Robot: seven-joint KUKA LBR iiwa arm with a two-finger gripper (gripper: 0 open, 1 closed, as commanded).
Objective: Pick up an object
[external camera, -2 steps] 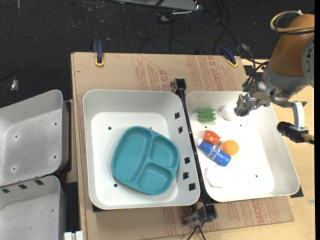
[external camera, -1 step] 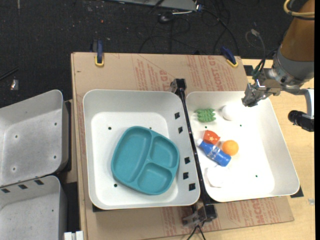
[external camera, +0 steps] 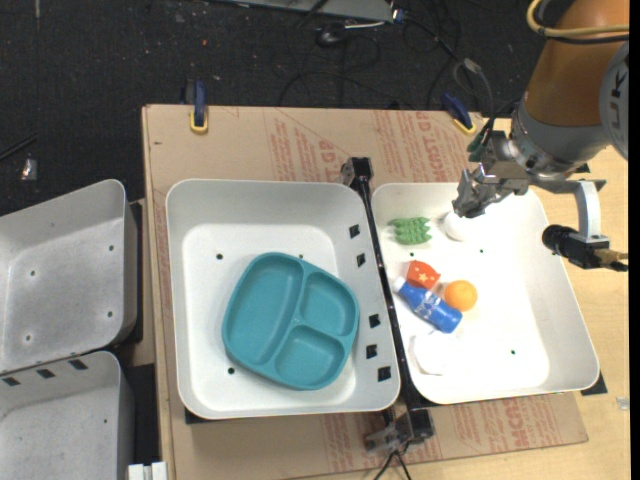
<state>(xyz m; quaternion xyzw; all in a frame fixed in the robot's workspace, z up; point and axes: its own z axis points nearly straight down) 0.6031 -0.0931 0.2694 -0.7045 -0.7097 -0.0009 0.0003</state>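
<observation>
We count two white bins on the bench: the left bin (external camera: 190, 208) and the right bin (external camera: 560, 338), which sit side by side and touch along a black divider (external camera: 375, 268). We take that divider as our landmark.

Left of the divider lies one teal tray (external camera: 290, 320), with three compartments, resting flat on the floor of the left bin and tilted a little in plan.

Right of the divider we count six things in the right bin. Closest to it at the far end is one green toy (external camera: 410, 230). Just beyond that, further from the divider, is one small white object (external camera: 455, 228), whose shape we cannot make out. Lower down, near the divider, are one orange-red piece (external camera: 423, 273) and one blue bottle (external camera: 430, 307), lying on its side and touching the orange-red piece. One orange ball (external camera: 460, 294) sits against the bottle on the side away from the divider. Nearest us, just beside the divider, lies one white flat piece (external camera: 428, 356), hard to tell from the bin floor.

The single gripper (external camera: 470, 205) hangs over the far part of the right bin, right above the small white object. We see nothing between its fingers, and we cannot tell whether they are spread or pressed together.
</observation>
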